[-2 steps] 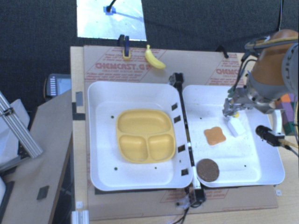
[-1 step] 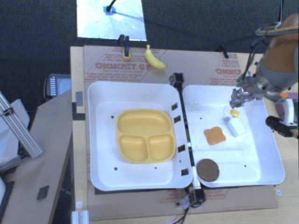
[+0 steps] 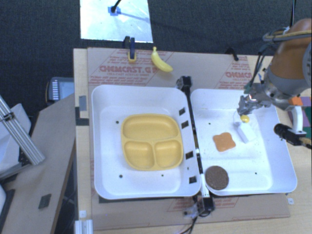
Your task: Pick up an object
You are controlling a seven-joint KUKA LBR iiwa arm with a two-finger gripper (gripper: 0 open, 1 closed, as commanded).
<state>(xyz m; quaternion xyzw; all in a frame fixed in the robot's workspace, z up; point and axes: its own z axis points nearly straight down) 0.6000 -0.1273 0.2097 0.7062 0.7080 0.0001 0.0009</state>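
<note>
Landmark: the right bin (image 3: 278, 179), beside the left bin (image 3: 105, 145).
Gripper: the gripper (image 3: 245, 112) hung over the right bin's far half, with a small yellow piece (image 3: 244, 118) at its fingertips; whether it was gripped, I could not tell.
White block: white block (image 3: 243, 132) lay in the right bin, just beneath the gripper.
Orange slice: orange slice (image 3: 224, 142) lay near the right bin's middle.
Brown disc: brown disc (image 3: 217, 177) sat in the right bin's near-left corner.
Yellow tray: yellow tray (image 3: 149, 141) lay in the left bin.
Banana: banana (image 3: 160, 61) lay on the board beyond both bins.
</note>
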